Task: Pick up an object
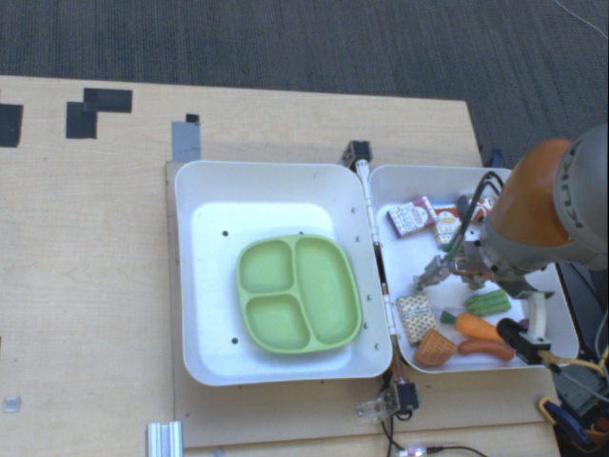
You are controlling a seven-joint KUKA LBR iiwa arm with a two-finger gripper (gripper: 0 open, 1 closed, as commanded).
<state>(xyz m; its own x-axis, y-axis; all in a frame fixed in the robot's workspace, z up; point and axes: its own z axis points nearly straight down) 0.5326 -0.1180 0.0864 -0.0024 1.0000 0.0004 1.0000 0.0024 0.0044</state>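
My gripper [443, 270] hangs low over the middle of the right bin [381, 255], under the grey arm with its orange band. Just left of and below it lies a checkered pouch [416, 316]. A green vegetable [488, 304] and an orange carrot [480, 328] lie to its lower right, partly under the wrist. At the bin's far side sit a small pink-and-white carton [409, 219] and a red-and-white box [445, 220]. A brown waffle cone [433, 348] and a reddish sausage [486, 349] rest by the near wall. Nothing shows between the gripper's tips.
The left bin [205, 284] holds a light green divided plate [298, 293]. A clamp [358, 152] joins the bins at the far side and another [395, 398] at the near side. Bare wooden bench lies to the left.
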